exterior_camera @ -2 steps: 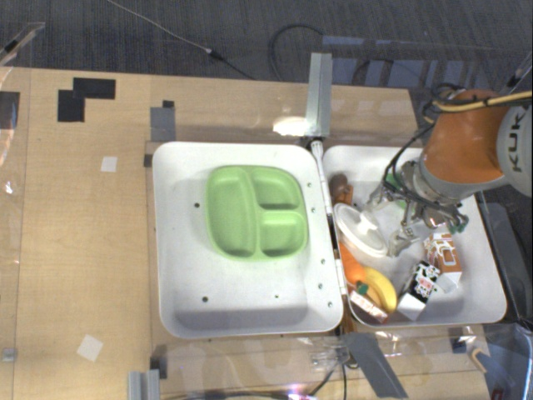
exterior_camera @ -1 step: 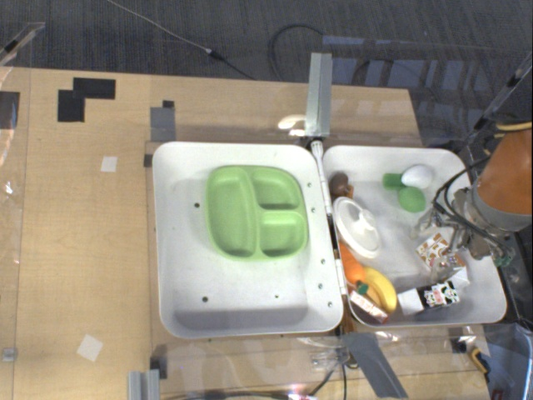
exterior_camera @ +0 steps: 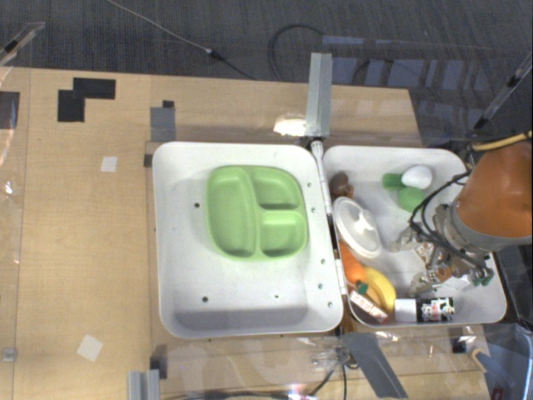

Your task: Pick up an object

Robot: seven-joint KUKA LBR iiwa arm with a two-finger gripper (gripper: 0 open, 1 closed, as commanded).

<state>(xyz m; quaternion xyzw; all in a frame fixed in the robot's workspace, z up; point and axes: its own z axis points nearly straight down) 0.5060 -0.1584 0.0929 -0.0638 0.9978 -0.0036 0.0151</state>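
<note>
Nearest the camera, along the near wall of the right bin [exterior_camera: 491, 313], a small white bottle with a dark label [exterior_camera: 426, 309] is lying on its side. Just to its left, in the near left corner of that bin, a yellow banana [exterior_camera: 381, 288] is resting against an orange fruit [exterior_camera: 353, 272], with a small dark-and-red item [exterior_camera: 371, 305] tucked in front of them.

Above the bottle, the jaws [exterior_camera: 443, 261] are hanging low over the right side of the right bin, wrapped in dark cables under the orange band of the arm [exterior_camera: 500, 194]. Whether the jaws are spread or closed cannot be told, since the wrist and cables are covering them, and nothing can be seen between them. They are standing near the bottle, just beyond it, but contact cannot be made out.

Left of the jaws, in the middle of the right bin, a white lidded cup [exterior_camera: 358, 227] is lying tilted. Beyond it, a small brown item [exterior_camera: 341, 183] is sitting close to the bin's left wall. Toward the far wall, a green bottle with a white cap [exterior_camera: 408, 186] is lying on its side.

Left of the right bin, touching it wall to wall, the left bin [exterior_camera: 183, 307] is holding a green divided plate [exterior_camera: 255, 212] near its centre. Both bins are sitting on the pale wooden worktop [exterior_camera: 75, 248].
</note>
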